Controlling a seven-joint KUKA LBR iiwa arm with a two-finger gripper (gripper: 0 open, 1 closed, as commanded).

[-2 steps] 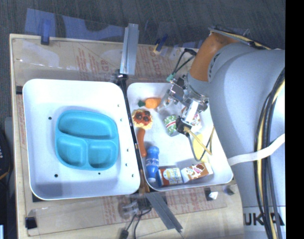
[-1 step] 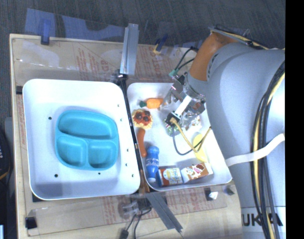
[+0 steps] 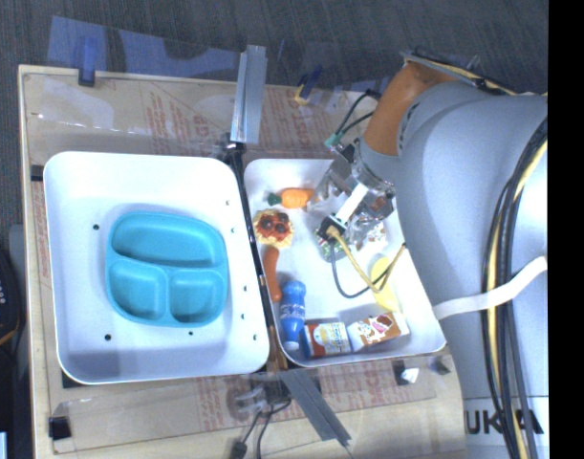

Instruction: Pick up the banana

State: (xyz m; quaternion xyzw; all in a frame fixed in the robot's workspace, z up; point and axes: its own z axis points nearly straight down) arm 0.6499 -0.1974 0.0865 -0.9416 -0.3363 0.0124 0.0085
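Desk (image 3: 129, 113), two white bins side by side.

Left bin (image 3: 62, 185): one blue divided tray (image 3: 167, 266), lying flat in the middle.

Right bin (image 3: 313, 287): crowded.
- Banana (image 3: 380, 273) lies toward the bin's right wall, about halfway down. Only part of its yellow skin is visible, since the grey arm (image 3: 464, 161) covers the rest.
- Toy carrot (image 3: 293, 198) sits at the top, left of centre.
- A yellow toy food piece with red spots (image 3: 273, 228) is just below the carrot.
- An orange-brown stick (image 3: 270, 275) runs down along the left wall.
- A blue bottle (image 3: 292, 318) lies beside the stick's lower end.
- Two small labelled packs, one (image 3: 330, 337) and the other (image 3: 379, 329), lie end to end along the lower wall.

The arm comes in from the right, with its orange band at the top. The jaws are over the upper middle of the right bin, right of the carrot and up-left of the banana. Nothing can be seen between them. I cannot tell whether they are released or clenched.
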